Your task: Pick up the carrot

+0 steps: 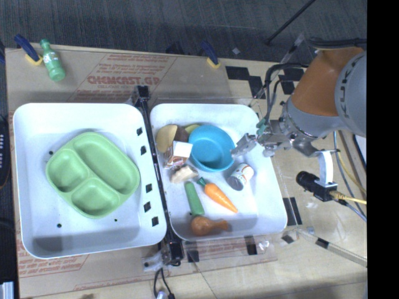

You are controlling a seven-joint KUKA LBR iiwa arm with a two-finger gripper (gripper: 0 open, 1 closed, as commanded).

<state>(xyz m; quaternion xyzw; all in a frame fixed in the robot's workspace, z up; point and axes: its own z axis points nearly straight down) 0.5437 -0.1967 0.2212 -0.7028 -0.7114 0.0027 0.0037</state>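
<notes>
The orange plastic carrot (pixel 218 195) lies free in the right white bin (pixel 269 201), near the blue bowl (pixel 212 147). The tool (pixel 244 143), whose state I cannot tell, should descend across its width.

Grey arm (pixel 352 98), orange band, cables.

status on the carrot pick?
Gripper at right bin's right side, above blue bowl's edge. Carrot lying loose in bin, not grasped. Small can and green stick close beside it.
</notes>
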